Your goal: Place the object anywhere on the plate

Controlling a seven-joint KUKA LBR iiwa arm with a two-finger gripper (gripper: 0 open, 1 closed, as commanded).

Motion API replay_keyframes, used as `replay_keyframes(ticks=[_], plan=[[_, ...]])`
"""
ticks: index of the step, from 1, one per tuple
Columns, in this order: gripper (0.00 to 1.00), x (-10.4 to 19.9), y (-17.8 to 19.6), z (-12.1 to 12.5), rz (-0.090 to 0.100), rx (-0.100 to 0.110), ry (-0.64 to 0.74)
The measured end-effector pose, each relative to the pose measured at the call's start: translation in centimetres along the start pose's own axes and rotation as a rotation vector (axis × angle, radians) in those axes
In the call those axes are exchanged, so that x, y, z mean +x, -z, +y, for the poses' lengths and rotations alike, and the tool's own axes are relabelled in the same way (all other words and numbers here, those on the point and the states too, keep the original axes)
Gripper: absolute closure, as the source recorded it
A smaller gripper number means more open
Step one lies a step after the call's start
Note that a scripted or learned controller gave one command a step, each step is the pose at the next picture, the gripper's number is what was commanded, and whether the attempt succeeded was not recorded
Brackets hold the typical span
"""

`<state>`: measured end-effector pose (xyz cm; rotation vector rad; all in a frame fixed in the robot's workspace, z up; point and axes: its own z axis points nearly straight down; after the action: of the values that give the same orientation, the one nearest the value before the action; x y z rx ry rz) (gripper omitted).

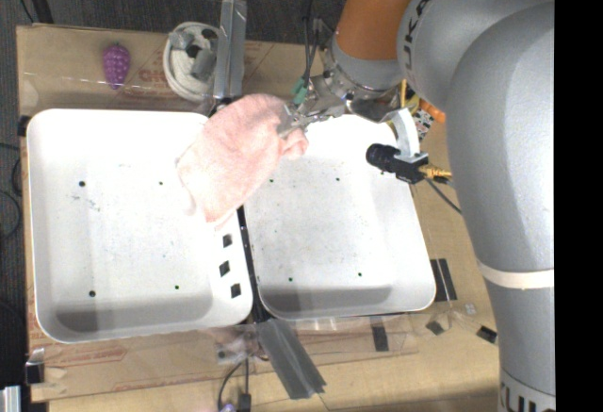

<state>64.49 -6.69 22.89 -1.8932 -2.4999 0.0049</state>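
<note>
A pink cloth (240, 156) hangs bunched over the divider between the two bins, its lower end reaching into the left bin (113, 240). My gripper (297, 116) sits at the cloth's upper right corner, near the back rim of the right bin (339, 240). Its fingers are shut on that corner, and the cloth trails down and left from them. The grey arm with its orange band comes in from the upper right.
A purple grape-like toy (116, 64) and a white round holder (191, 58) lie on the bench behind the left bin. A grey upright bracket (232, 41) stands beside the holder. A black fitting (396, 161) sticks out from the wrist over the right bin.
</note>
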Motion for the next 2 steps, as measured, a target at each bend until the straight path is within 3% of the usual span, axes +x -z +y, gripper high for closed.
replay_keyframes(ticks=[2], plan=[[1.0, 10.0, -1.7, -1.7, 0.0, 0.003, 0.81]])
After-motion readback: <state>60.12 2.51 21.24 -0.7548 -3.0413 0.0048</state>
